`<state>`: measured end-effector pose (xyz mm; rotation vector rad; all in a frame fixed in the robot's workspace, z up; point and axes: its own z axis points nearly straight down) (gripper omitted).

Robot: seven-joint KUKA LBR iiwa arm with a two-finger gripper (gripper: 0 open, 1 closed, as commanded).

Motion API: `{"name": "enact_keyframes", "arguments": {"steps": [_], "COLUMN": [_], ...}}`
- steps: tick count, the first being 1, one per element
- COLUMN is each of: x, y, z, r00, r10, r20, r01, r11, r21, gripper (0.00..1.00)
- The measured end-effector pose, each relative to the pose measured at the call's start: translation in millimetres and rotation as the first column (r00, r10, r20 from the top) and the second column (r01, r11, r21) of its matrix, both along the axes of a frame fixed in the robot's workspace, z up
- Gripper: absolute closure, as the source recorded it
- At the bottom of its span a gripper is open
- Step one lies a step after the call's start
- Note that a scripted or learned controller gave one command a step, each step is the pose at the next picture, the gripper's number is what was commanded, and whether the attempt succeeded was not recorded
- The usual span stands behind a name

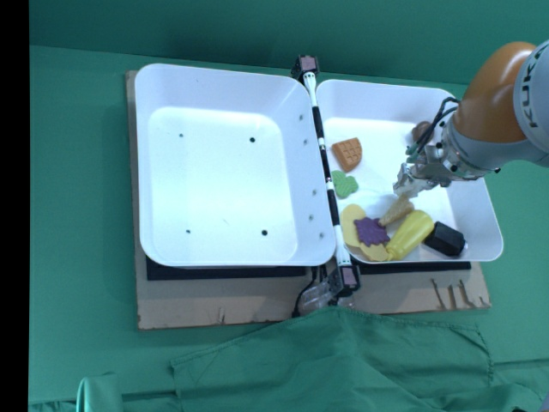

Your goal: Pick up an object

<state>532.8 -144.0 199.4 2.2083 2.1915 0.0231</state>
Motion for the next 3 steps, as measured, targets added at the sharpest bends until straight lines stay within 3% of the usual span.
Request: {"name": "enact_keyframes", "arguments": {"steps": [1,2,3], "x": [0,-44,-4], "y": [0,-29,-44], "z": [-1,-14,-15], "r00": [1.0,1.0,1.0], "r10": [0.0,0.002,0.006], "r20": [-0.002,-0.01,-0.019], "r01": [0.0,-0.002,-0.006], "r11": [1.0,1.0,1.0], "r21": [0.001,0.006,0.006], "gripper": [0.0,0.0,0.0]}}
